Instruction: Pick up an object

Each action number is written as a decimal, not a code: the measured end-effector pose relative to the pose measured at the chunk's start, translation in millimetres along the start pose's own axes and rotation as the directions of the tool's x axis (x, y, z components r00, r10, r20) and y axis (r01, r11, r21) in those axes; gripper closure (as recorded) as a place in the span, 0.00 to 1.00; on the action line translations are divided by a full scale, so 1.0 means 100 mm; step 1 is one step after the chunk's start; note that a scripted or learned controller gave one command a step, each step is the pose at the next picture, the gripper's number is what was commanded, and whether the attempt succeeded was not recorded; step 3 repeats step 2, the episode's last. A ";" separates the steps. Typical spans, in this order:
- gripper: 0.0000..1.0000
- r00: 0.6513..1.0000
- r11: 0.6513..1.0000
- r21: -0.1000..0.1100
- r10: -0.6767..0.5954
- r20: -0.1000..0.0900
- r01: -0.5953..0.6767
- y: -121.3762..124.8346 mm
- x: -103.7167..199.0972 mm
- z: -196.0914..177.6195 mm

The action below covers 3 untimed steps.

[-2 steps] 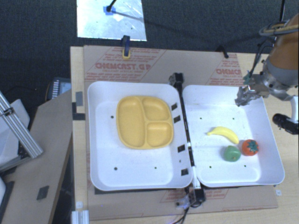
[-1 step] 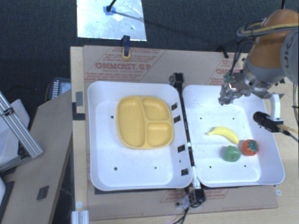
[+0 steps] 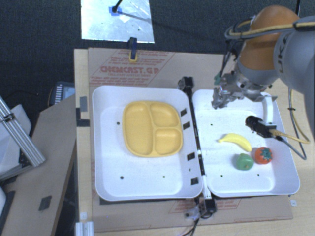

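Banana (image 3: 236,141) lies untouched in the right bin (image 3: 283,181) — my hand (image 3: 220,101) hovers near the far rim, its grip impossible to tell — nothing lifted yet.

Red print on the cardboard sheet (image 3: 147,65) reads "CHEMCAST GP".

A yellow banana (image 3: 236,141), a green pepper (image 3: 243,161) and a red tomato (image 3: 263,155) were seen lying close together, well below the gripper (image 3: 219,101).
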State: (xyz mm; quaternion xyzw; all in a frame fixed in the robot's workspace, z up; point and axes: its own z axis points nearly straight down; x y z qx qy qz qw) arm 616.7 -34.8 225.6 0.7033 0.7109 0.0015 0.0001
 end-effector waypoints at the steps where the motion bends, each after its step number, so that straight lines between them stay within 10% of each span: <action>1: 1.00 1.000 1.000 0.001 0.002 0.001 -0.002 0.01 0.47 0.00; 3: 1.00 1.000 1.000 -0.002 0.001 0.000 -0.001 0.16 0.99 -0.11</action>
